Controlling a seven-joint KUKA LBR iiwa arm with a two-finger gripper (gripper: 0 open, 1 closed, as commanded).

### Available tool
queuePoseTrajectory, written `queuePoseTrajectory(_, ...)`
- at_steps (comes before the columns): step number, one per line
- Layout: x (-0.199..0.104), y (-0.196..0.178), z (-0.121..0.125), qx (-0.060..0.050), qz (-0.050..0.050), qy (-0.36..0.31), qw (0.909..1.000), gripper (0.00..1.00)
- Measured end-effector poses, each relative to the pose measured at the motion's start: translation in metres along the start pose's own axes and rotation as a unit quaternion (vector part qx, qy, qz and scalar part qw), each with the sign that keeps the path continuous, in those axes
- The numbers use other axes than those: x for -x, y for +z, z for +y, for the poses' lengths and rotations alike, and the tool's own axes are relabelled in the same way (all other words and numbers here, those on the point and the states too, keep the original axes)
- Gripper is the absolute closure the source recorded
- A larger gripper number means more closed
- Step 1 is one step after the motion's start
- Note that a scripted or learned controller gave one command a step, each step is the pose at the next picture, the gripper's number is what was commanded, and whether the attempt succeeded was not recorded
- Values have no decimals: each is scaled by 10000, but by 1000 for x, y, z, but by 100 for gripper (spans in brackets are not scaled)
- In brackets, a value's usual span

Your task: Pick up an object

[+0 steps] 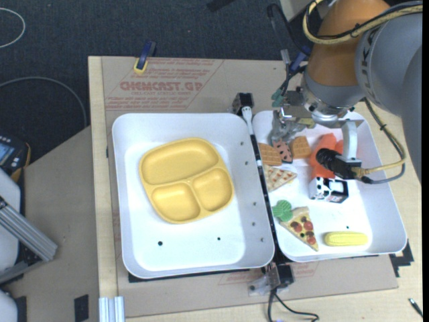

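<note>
The gripper (287, 131) hangs low over the right bin (375, 237), just above a waffle piece (270, 154). Whether it grips anything, I cannot tell. A pizza slice (303, 227) lies nearer the front.

The scene is lit evenly and brightly from above. Mild glare is seen on the white bins (127, 200). Shadows are kept soft and short. Slight softness is noticed overall.

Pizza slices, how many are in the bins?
2, both in the right white bin: one triangular toy pizza slice near the divider, another topped slice nearer the front. The arm may hide more.
</note>
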State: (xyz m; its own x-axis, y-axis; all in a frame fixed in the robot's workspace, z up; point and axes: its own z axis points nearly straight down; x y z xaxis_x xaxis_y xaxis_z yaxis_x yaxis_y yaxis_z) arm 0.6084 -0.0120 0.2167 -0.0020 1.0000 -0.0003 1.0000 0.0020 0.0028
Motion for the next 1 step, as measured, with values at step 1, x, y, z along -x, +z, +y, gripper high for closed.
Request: queuePoseTrajectory(1, 2, -19, -8, 8, 1, 7, 10000, 100)
